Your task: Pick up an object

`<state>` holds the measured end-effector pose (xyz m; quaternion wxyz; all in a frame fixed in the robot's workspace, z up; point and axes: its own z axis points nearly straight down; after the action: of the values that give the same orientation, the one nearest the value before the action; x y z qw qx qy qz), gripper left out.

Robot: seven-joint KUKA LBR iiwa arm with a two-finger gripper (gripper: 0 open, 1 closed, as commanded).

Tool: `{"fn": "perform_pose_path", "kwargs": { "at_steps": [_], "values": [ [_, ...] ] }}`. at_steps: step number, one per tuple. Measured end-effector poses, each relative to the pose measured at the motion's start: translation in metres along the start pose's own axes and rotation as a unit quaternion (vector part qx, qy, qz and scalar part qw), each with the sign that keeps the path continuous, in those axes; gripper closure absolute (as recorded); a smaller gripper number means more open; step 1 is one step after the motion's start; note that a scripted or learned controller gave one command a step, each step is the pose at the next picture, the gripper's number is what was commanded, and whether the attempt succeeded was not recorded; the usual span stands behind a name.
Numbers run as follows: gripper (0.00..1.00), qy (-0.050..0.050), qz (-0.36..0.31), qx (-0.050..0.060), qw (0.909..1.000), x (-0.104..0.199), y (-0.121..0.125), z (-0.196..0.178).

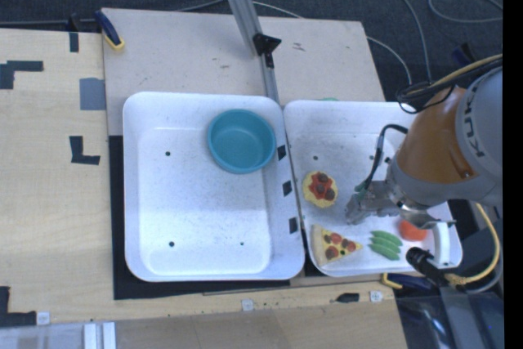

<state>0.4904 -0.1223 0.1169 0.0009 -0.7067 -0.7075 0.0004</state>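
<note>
My gripper (pixel 358 210) is low over the floor of the right bin (pixel 343 123), reaching in from the right under the orange-banded wrist. A round yellow tart with red berries (pixel 319 188) lies just to its left. A pizza slice (pixel 333 244) rests below it near the bin's front edge, and a green pea pod (pixel 384 244) lies to its lower right. An orange-red piece (pixel 413 230) sits partly under the arm. Nothing shows between the gripper's tips.
A blue bowl (pixel 241 140) stands at the back of the left bin (pixel 163 200). A slanted metal post (pixel 241 0) rises behind the divide between the bins. Cables run over the dark floor at the back right.
</note>
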Motion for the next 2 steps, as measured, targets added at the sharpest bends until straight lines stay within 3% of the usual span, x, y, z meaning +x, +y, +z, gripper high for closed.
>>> {"fn": "perform_pose_path", "kwargs": {
  "at_steps": [2],
  "values": [
    [1.00, 0.000, 0.000, -0.003, 1.0000, 0.016, 0.009, -0.112]
  ]
}}
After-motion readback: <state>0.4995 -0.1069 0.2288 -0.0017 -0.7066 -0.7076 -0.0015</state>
